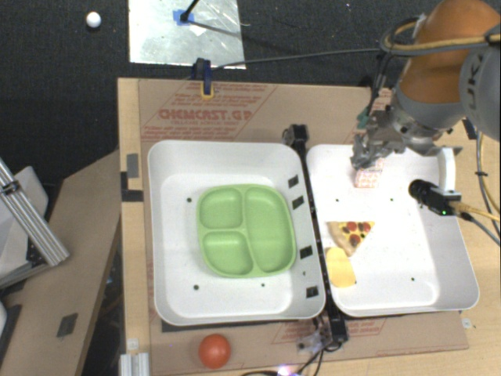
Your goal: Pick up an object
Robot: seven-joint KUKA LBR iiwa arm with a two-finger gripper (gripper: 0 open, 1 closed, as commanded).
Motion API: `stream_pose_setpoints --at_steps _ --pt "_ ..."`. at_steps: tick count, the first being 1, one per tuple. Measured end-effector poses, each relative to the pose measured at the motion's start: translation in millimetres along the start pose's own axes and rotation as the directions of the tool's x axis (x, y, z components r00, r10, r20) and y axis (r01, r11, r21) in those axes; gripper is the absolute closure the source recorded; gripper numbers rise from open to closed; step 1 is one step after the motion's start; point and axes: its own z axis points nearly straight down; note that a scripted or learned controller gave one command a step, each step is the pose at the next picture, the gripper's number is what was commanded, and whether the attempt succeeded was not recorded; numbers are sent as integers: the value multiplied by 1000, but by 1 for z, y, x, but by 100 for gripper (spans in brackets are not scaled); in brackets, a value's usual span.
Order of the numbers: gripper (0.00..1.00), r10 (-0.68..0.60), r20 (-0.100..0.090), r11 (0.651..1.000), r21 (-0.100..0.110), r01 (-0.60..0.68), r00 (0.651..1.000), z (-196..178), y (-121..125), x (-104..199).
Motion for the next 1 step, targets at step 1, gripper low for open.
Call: stream_pose_setpoints --at_steps 1 --pt "100 -1 -1 1000 0 1 1000 2 -26 53"
